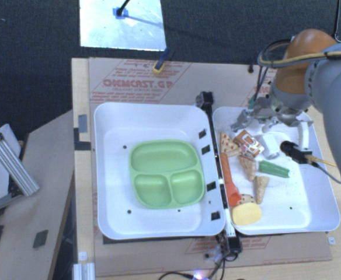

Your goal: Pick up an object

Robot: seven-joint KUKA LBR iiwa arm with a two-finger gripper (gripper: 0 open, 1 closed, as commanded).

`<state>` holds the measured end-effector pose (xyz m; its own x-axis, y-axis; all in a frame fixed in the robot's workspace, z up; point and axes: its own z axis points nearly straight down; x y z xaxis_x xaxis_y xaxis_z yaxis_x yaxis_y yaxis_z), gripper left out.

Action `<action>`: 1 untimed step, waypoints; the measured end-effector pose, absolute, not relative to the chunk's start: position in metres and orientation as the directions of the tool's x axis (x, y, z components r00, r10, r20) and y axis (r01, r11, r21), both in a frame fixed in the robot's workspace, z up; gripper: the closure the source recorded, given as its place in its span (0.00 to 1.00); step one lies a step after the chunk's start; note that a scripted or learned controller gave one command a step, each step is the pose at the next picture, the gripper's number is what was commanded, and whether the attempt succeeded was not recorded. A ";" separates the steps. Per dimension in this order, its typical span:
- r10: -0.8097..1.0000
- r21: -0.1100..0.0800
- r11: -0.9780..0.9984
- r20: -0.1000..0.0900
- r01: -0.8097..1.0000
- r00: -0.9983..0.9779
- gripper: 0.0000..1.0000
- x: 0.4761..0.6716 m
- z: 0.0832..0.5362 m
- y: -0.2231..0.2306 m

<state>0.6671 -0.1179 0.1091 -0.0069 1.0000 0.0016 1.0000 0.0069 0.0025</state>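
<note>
The gripper [257, 120] hangs over the far edge of the right bin [325, 206], its fingers seemingly spread with nothing between them, though the view is too coarse to be sure. Just nearer the front lies a small red-and-white patterned box [247, 144], the closest candidate. A green cylinder [274, 168] lies toward the bin's middle, its long axis running left to right. Cardboard behind the left bin [109, 214] reads roughly "CHEMCAST GP".
</note>
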 end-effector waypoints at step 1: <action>1.000 0.016 0.007 -0.002 1.000 -0.007 0.00 0.672 0.107 -0.119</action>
<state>0.6715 -0.1185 0.1071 -0.0075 1.0000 -0.0023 0.9998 0.0075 0.0160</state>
